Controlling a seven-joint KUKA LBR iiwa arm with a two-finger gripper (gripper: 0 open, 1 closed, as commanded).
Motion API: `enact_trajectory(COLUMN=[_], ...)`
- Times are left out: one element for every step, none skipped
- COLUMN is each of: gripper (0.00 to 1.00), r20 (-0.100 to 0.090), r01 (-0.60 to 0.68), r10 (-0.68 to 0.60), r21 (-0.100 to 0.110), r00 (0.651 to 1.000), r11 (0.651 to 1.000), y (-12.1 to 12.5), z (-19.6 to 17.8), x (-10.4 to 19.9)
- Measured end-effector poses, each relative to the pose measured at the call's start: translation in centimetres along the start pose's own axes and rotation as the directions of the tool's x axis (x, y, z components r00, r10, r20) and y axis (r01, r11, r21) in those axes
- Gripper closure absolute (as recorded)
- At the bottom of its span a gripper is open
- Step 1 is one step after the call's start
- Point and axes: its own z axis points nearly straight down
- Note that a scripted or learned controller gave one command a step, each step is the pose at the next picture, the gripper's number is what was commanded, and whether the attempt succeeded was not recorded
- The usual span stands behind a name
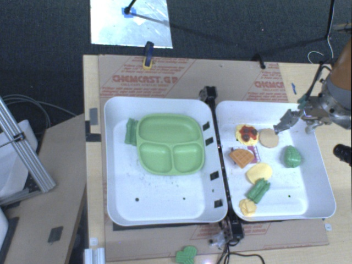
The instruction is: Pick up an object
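The right bin point(316, 199) holds several toy foods: a round red-and-yellow piece point(247, 132), a tan disc point(269, 139), an orange waffle point(241, 157), a yellow lump point(258, 173), a green pickle point(257, 191), a small yellow piece point(247, 207) and a green broccoli-like piece point(292, 157). My gripper point(297, 124) hangs over the bin's far right part, just beyond the tan disc. Its fingers stand apart, open, with nothing between them; the left fingertip point(281, 124) points toward the tan disc.
The left bin point(118, 202) carries a green divided plate point(169, 144) with a green strip point(131, 131) beside it. A black divider point(217, 164) joins the bins. A green toy point(187, 253) lies off the bench front. A metal frame point(22, 153) stands at left.
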Motion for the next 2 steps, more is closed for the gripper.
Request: enact_trajectory(gripper=[0.0, 0.0], r20=[-0.003, 0.004], r01=[-0.005, -0.002], r10=[0.005, 0.002], r21=[0.009, -0.007], r00=[1.0, 1.0], r11=[1.0, 1.0], y=[-5.8, -1.0], z=[7.3, 3.3], x=[-0.9, -5.4])
